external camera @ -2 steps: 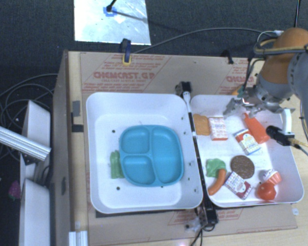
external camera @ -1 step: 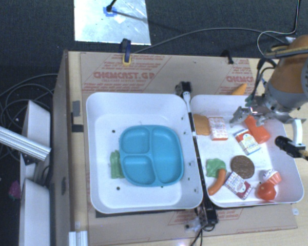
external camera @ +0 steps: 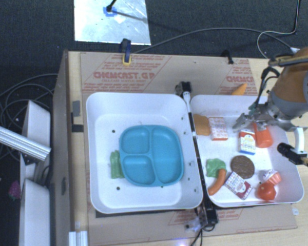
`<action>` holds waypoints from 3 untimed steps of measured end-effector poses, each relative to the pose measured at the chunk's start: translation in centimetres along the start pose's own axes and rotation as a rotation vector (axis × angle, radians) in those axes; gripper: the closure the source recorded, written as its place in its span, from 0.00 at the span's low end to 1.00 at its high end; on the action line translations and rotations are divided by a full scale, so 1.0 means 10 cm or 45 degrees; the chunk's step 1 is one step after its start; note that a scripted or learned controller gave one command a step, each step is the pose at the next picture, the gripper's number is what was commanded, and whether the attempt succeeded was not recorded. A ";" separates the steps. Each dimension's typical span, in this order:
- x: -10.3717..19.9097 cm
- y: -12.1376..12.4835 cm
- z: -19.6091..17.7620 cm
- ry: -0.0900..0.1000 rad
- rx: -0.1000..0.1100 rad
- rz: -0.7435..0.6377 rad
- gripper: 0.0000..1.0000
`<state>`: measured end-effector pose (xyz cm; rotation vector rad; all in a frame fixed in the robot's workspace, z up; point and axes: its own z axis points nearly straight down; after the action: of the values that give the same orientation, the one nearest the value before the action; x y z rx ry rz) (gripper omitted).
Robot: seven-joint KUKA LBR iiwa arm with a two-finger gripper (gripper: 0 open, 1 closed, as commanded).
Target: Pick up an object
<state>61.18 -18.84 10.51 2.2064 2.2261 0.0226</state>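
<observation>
The tool (external camera: 252, 118), a grey two-finger gripper below the arm's orange-banded wrist, hangs over the upper right part of the right-hand shallow white bin (external camera: 292, 195), and its dark fingers look spread apart with nothing between them. In the camera view, just under and beside it stand a small white-and-blue carton (external camera: 247, 142) and an orange-red cup-like toy (external camera: 264, 137), so either of these is probably the nearest thing to take; the carton lies a little toward the near edge from the fingertips, its long side running roughly away from the camera. Farther left in the same bin are a tan bread-shaped piece (external camera: 201, 124) and a white-and-red packet (external camera: 218, 128). Toward the near edge lie a brown round disc (external camera: 242, 166), a green leafy toy (external camera: 215, 166), an orange carrot-shaped piece (external camera: 216, 182), a red-and-white packet (external camera: 238, 184) and a red tomato-like toy (external camera: 266, 191). The left white bin (external camera: 100, 137) holds a blue divided plate (external camera: 151, 155) with a green piece (external camera: 115, 164) beside it, well apart from the tool. Both bins rest on the table (external camera: 143, 70).
</observation>
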 end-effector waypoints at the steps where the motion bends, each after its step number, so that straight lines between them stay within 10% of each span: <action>1: -0.08 -0.23 0.04 -0.002 -0.009 -0.003 0.00; 2: -0.10 -0.33 0.05 -0.005 -0.019 -0.005 0.00; 3: -0.15 -0.31 -0.09 -0.020 -0.032 -0.004 1.00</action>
<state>58.11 -20.34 11.31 2.1828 2.2093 0.0331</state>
